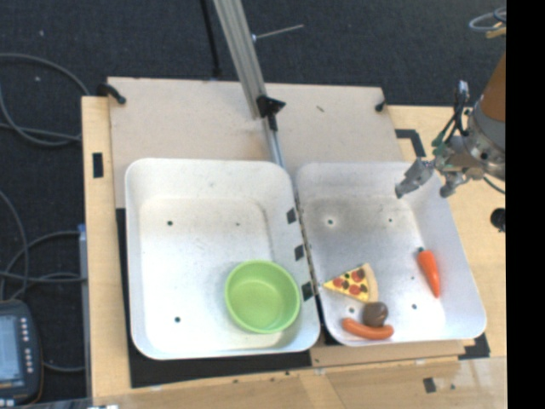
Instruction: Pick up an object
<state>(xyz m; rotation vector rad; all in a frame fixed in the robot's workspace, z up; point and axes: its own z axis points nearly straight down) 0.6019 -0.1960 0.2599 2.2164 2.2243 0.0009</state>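
The arm reaches in from the right, its end effector [430, 180] spread open, holding nothing.

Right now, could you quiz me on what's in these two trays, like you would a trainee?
1. True or false: the green bowl sits in the left bin.
2. Which item lies closest to the right bin's right-hand wall? A) pizza slice B) carrot C) sausage
3. Fill in: the dark brown ball rests just above the ____.

Key: 1 true; 2 B; 3 sausage.
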